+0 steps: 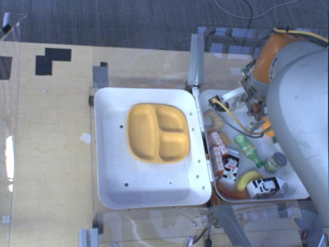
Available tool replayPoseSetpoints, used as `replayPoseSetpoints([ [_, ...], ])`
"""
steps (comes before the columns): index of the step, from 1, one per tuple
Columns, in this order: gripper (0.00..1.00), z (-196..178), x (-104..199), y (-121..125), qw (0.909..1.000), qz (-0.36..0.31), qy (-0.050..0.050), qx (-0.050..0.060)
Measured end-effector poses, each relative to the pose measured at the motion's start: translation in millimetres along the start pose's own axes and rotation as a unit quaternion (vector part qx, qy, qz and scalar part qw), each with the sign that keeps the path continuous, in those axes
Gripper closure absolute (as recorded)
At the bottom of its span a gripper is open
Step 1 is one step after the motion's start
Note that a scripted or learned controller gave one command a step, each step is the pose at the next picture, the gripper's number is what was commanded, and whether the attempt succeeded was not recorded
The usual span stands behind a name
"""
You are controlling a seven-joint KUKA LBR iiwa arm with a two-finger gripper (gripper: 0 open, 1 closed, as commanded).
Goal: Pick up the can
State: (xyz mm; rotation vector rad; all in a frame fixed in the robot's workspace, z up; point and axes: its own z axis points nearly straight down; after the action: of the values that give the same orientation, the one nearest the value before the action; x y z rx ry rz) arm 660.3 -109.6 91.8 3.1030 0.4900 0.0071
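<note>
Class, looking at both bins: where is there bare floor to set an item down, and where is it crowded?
Free: the left bin floor around the yellow tray, widest below it. Crowded: the right bin, packed with cartons, green bottle, banana and can.

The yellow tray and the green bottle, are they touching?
Apart. The camera view shows the yellow tray in the left bin, the green bottle in the right bin.

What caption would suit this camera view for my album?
Grey robot arm reaching over a cluttered bin holding a small can, beside a bin with a yellow divided tray.
</note>
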Motion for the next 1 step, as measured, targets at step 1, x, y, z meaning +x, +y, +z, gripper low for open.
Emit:
replayPoseSetpoints([
  [1,0.00,0.0,0.0,0.0,1.0000,0.000,0.000,0.000],
])
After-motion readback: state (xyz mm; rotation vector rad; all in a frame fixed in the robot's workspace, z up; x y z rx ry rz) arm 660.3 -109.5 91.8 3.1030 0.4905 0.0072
